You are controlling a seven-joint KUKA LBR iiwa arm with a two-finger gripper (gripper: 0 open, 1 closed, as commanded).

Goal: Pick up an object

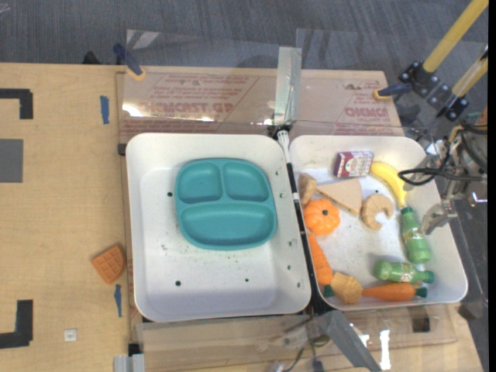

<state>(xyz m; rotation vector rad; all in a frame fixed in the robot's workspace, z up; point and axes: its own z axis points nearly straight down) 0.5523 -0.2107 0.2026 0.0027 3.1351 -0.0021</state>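
The right bin (457,273) holds several toy foods. A small red and white box (353,163) lies at its back beside a yellow banana (387,181). A tan wedge (349,198) and a bitten bread slice (377,211) sit in the middle. An orange pumpkin (322,218) rests against the left wall, with an orange stick (320,263) below it. One green bottle (415,239) lies near the right wall and another (401,271) lies just in front of it. A carrot (389,291) and a tan cone (346,287) lie along the front wall.
The left bin (147,231) holds a teal divided plate (225,204). A small orange waffle (108,263) lies on the wooden bench left of the bins. Cables and metal fittings (453,184) crowd the right bin's right rim. Yellow clamp bars (457,29) stand at the back right.
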